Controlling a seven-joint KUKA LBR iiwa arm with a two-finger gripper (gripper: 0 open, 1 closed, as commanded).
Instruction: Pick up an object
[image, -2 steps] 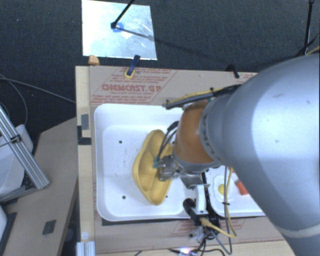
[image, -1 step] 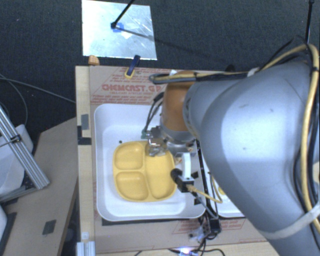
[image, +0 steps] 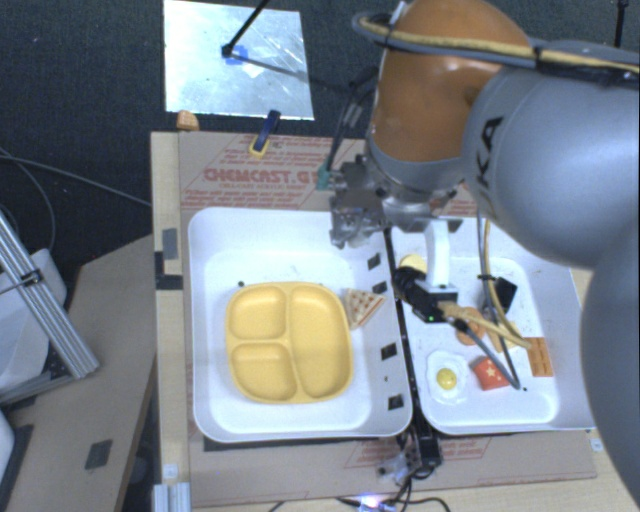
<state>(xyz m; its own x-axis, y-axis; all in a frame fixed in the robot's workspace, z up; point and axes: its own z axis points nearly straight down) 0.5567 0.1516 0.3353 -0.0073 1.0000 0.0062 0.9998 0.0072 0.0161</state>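
Behind the left bin (image: 205, 300), red "CHEMCAST" lettering (image: 262, 175) marks the cardboard; "KA" shows on the arm (image: 560, 150). Whether the gripper (image: 350, 228) is spread: cannot tell.

Yellow divided plate (image: 290, 340), white bins (image: 215, 300), tan lattice-patterned waffle (image: 364, 305), red piece (image: 490, 373).

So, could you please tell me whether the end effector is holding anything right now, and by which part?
It cannot be told: the end effector hangs over the far edge of the left bin, and the arm hides its tip.
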